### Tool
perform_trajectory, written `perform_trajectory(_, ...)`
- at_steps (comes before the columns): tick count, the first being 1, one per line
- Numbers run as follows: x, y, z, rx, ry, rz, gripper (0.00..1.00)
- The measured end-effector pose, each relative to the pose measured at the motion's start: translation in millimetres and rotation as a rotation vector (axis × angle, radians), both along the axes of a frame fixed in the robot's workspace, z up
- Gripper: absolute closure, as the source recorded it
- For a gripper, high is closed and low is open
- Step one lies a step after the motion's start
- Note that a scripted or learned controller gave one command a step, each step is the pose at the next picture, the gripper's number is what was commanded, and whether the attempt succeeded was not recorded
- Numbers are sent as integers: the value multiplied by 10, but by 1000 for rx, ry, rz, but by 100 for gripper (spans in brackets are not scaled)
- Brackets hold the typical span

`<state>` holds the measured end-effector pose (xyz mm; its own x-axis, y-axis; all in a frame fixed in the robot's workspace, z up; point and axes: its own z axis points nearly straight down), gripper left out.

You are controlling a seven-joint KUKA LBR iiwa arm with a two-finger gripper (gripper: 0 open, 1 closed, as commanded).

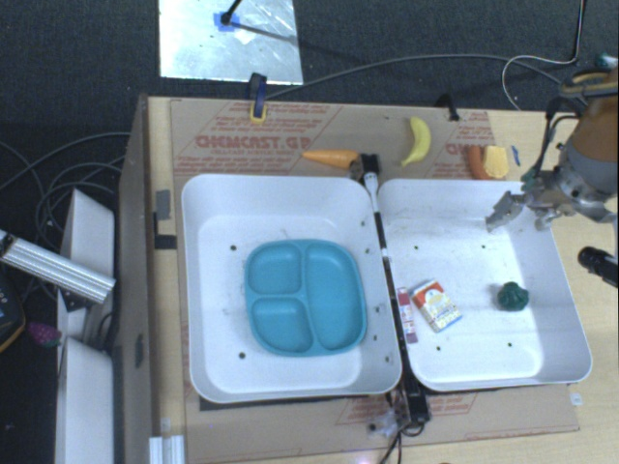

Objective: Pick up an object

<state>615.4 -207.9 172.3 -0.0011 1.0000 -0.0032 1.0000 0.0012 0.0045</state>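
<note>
Nearest the camera, by the right bin's (571,351) front edge, two loose things lie on the white floor: a small red, white and yellow carton (434,304) toward the front-left part of the bin, not far from the divider between the bins, and a dark green lumpy object (513,297) toward the right wall, well apart from the carton. Either would serve the task. The carton looks flat, boxy and slightly skewed to the bin's edges; the green object looks rounded and bumpy, too small to name.

The gripper (522,208) hangs over the back-right part of the same bin, its two grey fingers spread apart with nothing between them. By my reading this is the approach step, with no grasp begun. The next move calls for travel toward the bin's front, lining up over one object, then a descent with the fingers astride it; the green lump lies closer.

The left bin (208,259) holds a blue divided tray (306,295) at its middle. A banana (419,140) and a carrot (332,159) rest on the bench beyond the bins' back edges
</note>
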Motion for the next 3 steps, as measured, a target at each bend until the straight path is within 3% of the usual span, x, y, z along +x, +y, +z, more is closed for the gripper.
perform_trajectory(1, -262, 13, -13, 2, 3, 0, 0)
perform_trajectory(2, -519, 16, -787, 4, 5, -1, 0)
perform_trajectory(3, 406, 25, -121, 1, -2, 3, 0)
